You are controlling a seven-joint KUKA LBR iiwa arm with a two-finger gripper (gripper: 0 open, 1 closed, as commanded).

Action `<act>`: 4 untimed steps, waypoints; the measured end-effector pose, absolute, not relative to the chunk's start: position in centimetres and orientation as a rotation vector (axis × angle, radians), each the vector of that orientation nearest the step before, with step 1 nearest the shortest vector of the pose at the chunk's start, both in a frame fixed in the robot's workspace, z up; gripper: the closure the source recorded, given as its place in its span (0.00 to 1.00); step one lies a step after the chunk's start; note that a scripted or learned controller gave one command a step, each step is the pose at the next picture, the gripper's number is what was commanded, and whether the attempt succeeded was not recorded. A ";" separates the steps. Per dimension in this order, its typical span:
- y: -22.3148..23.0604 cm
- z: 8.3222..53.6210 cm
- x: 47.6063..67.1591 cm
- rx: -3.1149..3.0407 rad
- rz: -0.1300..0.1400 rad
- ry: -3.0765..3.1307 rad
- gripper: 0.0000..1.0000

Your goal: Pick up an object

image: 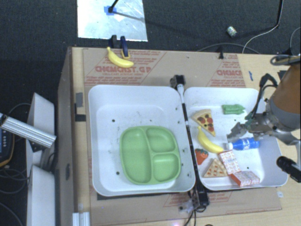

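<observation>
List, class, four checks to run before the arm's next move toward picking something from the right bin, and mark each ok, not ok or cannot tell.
1. Gripper is over the right bin: ok.
2. A target lies close: blue bottle beside the gripper: ok.
3. Something already held: cannot tell.
4. Bottle free of neighbours: not ok, banana and red-and-white box lie close by.
5. Green tray out of the way in the left bin: ok.

Glossy green plastic tray (pixel 150 154)
</observation>
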State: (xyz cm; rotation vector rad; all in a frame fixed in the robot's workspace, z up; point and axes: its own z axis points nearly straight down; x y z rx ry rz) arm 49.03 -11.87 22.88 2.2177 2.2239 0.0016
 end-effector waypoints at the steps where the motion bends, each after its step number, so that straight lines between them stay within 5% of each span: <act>1: -11.6 15.4 53.7 2.219 0.000 2.224 0.00; 2: -10.8 9.9 55.2 2.214 0.013 2.217 0.00; 3: -8.9 8.5 63.5 2.215 0.004 2.225 0.00; 4: -12.9 12.0 65.9 2.216 0.003 2.221 0.00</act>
